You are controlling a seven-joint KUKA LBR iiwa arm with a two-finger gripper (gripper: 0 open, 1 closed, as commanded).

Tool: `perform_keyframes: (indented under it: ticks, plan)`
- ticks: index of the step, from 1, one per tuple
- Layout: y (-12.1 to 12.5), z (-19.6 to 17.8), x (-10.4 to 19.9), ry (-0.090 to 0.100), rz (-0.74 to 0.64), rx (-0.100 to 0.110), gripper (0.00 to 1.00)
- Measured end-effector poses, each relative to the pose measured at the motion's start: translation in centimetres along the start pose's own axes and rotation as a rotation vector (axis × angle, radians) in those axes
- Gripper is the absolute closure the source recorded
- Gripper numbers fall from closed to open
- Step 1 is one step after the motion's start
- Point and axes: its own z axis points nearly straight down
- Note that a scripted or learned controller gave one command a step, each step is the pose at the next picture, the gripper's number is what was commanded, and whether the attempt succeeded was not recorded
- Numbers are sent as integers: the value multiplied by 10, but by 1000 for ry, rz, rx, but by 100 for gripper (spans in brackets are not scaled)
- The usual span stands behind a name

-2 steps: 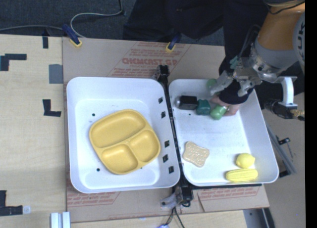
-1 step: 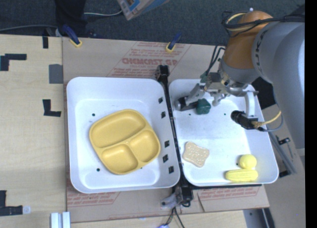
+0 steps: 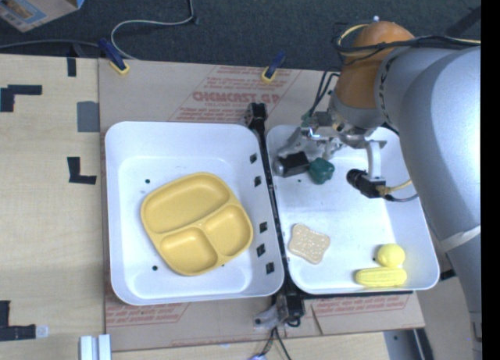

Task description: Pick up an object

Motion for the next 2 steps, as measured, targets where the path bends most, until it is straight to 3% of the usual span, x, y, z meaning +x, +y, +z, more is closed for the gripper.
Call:
perform_keyframes:
  ticks: [1,2]
  plan:
    - [-1,7,-1,8,-3,-9,0]
    - [2,-9,-2,5,-5,-20,100]
